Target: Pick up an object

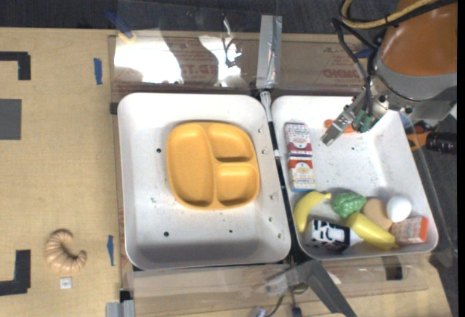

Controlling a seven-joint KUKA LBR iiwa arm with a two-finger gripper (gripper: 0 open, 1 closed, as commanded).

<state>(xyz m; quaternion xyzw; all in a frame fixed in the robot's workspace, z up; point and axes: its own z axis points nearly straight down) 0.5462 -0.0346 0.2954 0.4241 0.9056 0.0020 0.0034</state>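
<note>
- The gripper point(341, 126) hangs over the upper part of the right bin point(385, 155), above bare white floor; I cannot tell how it is set from here.
- Nothing shows in its grasp.
- A red and white carton point(298, 155) lies along that bin's left wall, just left of the gripper.
- Along the near edge sits a cluster: a banana point(308, 208), a green toy point(347, 203), a black and white piece point(330, 233), a second yellow fruit point(370, 230), a tan lump point(378, 212), a white egg point(399, 208) and an orange block point(411, 230), all crowded together and touching.
- The left bin point(138, 163) holds a yellow divided tray point(212, 164), lying flat at its middle.
- A croissant point(64, 250) lies on the bench point(51, 126), well apart from both bins.
</note>
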